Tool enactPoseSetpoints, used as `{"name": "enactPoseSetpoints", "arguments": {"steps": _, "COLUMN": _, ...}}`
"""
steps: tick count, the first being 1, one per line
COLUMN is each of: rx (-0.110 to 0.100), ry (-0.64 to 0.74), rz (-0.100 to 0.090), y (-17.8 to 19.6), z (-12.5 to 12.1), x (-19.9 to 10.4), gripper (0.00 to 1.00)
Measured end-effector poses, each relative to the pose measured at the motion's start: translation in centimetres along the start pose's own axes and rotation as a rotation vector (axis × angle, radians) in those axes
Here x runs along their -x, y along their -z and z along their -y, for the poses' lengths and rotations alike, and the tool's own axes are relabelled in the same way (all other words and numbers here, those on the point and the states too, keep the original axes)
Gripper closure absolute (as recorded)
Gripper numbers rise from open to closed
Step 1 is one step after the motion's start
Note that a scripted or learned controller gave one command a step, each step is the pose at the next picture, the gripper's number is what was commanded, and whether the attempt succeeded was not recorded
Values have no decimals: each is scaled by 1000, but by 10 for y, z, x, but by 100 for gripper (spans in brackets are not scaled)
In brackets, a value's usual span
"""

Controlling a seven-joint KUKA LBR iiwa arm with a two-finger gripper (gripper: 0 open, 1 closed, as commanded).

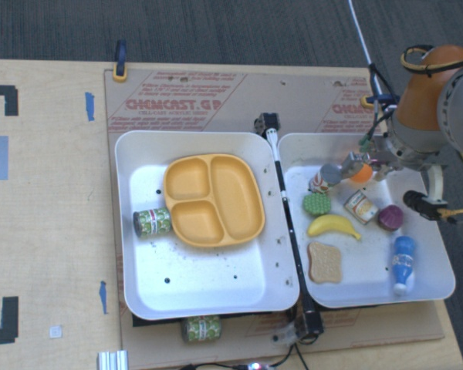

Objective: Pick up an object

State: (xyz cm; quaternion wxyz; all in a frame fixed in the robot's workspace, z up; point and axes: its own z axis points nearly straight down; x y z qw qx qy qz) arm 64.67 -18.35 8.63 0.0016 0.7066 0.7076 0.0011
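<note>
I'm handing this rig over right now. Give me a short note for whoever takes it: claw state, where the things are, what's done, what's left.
Claw: low over the top of the right bin, by an orange item; open or shut is unclear.
Right bin: banana, bread slice, blue bottle, purple item, green item, small box.
Left bin: yellow divided plate, green can.
Done: no lift visible.
Left: grasp one object and raise it.

Glossy plastic divided plate; matt white bins.
</note>
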Motion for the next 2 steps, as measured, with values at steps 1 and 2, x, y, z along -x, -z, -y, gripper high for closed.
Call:
{"name": "enactPoseSetpoints", "arguments": {"steps": 1, "rx": 7, "ry": 2, "rz": 2, "y": 13, "z": -2, "x": 0, "gripper": 100}}
{"name": "enactPoseSetpoints", "arguments": {"steps": 2, "rx": -1, "ry": 0, "rz": -1, "y": 119, "z": 55, "x": -53, "gripper": 100}}
